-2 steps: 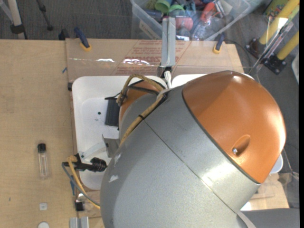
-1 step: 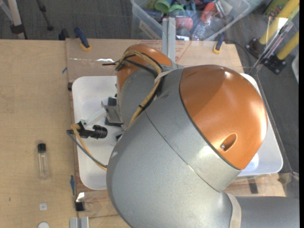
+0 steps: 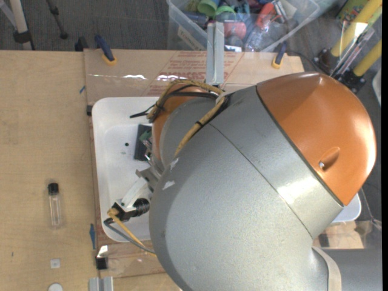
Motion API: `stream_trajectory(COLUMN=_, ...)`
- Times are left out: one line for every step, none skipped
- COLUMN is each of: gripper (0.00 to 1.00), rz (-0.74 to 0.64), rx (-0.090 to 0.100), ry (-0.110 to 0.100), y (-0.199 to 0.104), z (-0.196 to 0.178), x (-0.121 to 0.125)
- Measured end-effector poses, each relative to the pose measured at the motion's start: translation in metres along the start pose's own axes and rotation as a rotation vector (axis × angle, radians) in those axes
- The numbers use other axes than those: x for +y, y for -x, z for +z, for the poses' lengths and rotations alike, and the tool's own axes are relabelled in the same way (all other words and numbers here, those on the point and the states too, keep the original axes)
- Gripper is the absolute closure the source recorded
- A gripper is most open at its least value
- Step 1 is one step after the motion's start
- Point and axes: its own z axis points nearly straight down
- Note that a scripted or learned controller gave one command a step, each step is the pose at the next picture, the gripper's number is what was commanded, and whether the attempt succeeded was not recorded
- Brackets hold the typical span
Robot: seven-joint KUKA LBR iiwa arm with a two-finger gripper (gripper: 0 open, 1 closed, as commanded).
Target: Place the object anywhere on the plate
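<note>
The big grey arm (image 3: 242, 211) is sitting right under the camera w/ its orange band (image 3: 321, 132) on the right. It is bending down and to the left, into the left white bin (image 3: 104, 132). Yellow wires (image 3: 182, 132) are running along it.

The claw (image 3: 145, 173) is hanging low over the bin floor, mostly tucked under the arm, so I can't tell if it is spread or pressed together.

The arm is covering most of the bin, so I can't tell where the object is lying. A brown-orange round edge (image 3: 176, 105) is peeking out by the arm's far side; maybe the plate, can't tell.

Counting: 1 arm, 1 little glass bottle (image 3: 54, 204) lying on the wood bench (image 3: 36, 114), well apart from the bin. Farther back, 2 blue clips (image 3: 107, 54) are holding a clear sheet (image 3: 182, 71). Past that, 1 clear box (image 3: 242, 11) is holding lots of bright toys.
</note>
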Motion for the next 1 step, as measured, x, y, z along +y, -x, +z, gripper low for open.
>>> stream_trajectory(gripper=1.0, rz=-0.292, rx=-0.006, ry=-0.002, y=-0.0516, z=-0.0117, x=0.0285)
